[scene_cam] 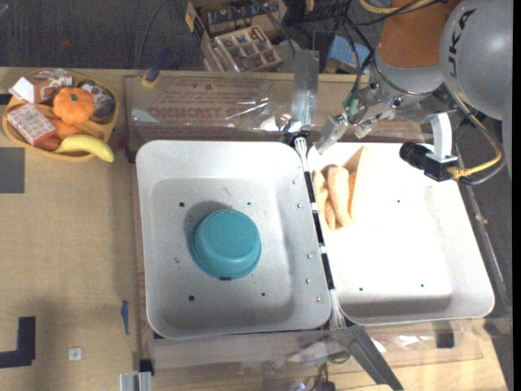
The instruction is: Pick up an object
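A teal bowl [226, 243] lies upside down in the middle of the left bin [163, 169]. Several pale tan, elongated pieces [330, 198] lie bunched at the left wall of the right bin [423, 259], with a long orange wedge [355, 179] leaning beside them. My gripper [335, 129] hangs at the end of the grey arm, above the far left corner of the right bin, just beyond the tan pieces and apart from them. Nothing shows between its tips.
A basket [16, 129] with a banana, a small pumpkin and packets sits on the bench at the far left. Clear plastic wrapping [220, 108] lies behind the bins. Black and yellow cables [456, 169] hang over the right bin's far edge.
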Robot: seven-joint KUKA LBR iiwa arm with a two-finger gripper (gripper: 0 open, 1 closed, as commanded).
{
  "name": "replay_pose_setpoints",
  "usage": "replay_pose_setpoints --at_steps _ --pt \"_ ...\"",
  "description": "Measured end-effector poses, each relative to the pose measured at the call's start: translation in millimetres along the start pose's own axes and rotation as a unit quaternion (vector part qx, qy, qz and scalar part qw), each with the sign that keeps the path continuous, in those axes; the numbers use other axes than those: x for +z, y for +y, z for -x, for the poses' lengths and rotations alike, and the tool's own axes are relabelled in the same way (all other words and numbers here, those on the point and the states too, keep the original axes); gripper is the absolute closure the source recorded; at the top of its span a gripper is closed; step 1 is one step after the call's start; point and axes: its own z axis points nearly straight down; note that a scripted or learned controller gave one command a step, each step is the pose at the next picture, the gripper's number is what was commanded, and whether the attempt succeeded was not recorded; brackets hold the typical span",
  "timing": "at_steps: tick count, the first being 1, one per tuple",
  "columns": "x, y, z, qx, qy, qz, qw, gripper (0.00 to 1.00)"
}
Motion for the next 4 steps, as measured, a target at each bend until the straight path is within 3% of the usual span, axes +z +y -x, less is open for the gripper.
replay_pose_setpoints --at_steps 1,2,3,4 --pt "64 -33 74 0.057 0.001 -0.002 0.9984 0.00" --pt "-70 -62 64 -0.020 0.000 0.000 0.9998 0.00" --pt "33 -29 69 -0.078 0.001 -0.001 0.9970 0.00" --pt "-8 -24 58 -0.016 0.000 0.000 0.9999 0.00"
